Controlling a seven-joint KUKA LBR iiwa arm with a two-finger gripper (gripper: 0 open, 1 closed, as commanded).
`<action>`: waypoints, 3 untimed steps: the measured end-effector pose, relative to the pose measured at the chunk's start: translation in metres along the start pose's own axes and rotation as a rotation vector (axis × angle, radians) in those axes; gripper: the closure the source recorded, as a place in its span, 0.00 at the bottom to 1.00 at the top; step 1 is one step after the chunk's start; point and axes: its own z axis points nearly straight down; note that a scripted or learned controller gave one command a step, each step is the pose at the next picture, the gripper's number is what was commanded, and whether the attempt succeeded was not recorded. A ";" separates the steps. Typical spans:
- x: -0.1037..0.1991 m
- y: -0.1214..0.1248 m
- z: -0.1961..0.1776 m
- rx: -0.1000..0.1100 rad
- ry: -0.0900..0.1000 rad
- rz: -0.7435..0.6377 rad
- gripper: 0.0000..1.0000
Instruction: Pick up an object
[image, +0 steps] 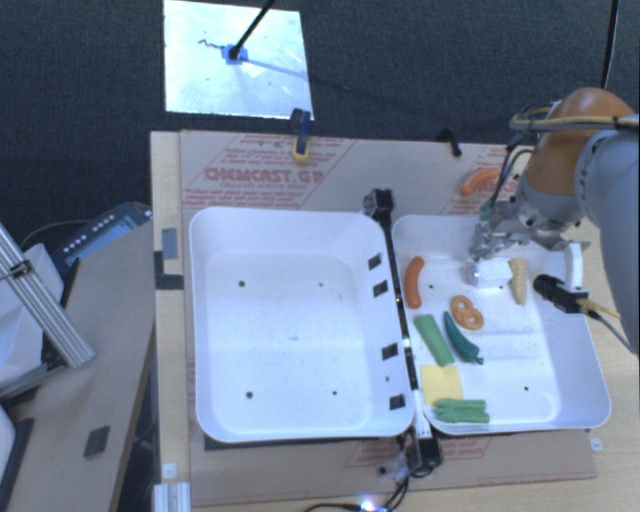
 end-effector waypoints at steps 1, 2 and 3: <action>0.000 0.001 -0.012 -0.004 -0.001 -0.001 1.00; 0.066 -0.007 0.014 0.008 0.005 -0.006 1.00; 0.072 -0.005 0.013 0.006 0.002 -0.002 1.00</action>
